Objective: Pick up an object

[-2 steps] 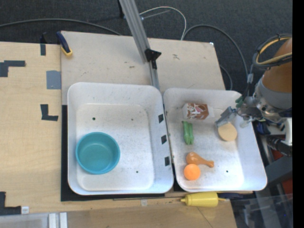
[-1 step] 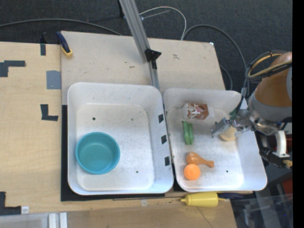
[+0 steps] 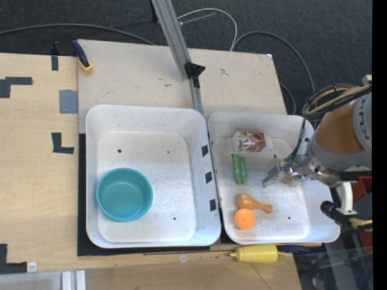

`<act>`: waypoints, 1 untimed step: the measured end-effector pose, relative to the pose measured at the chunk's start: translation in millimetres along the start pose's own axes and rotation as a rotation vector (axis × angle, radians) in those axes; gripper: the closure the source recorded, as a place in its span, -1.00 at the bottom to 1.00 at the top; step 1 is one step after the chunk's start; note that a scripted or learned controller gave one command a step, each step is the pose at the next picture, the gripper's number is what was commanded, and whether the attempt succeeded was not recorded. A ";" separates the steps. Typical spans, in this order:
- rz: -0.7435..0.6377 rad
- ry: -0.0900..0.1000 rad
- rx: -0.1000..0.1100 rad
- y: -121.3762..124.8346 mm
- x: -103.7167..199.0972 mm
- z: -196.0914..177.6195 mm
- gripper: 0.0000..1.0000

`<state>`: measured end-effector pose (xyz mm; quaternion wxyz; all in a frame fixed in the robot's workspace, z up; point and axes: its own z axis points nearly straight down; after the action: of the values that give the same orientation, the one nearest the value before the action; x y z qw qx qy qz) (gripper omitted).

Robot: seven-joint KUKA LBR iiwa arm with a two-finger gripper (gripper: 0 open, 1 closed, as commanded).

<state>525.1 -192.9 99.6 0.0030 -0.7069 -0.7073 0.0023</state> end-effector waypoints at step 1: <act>-0.002 0.000 -0.003 1.4 0.9 -12.8 1.00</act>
<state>526.6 -192.0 112.4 0.0019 -0.7064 -0.7078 0.0009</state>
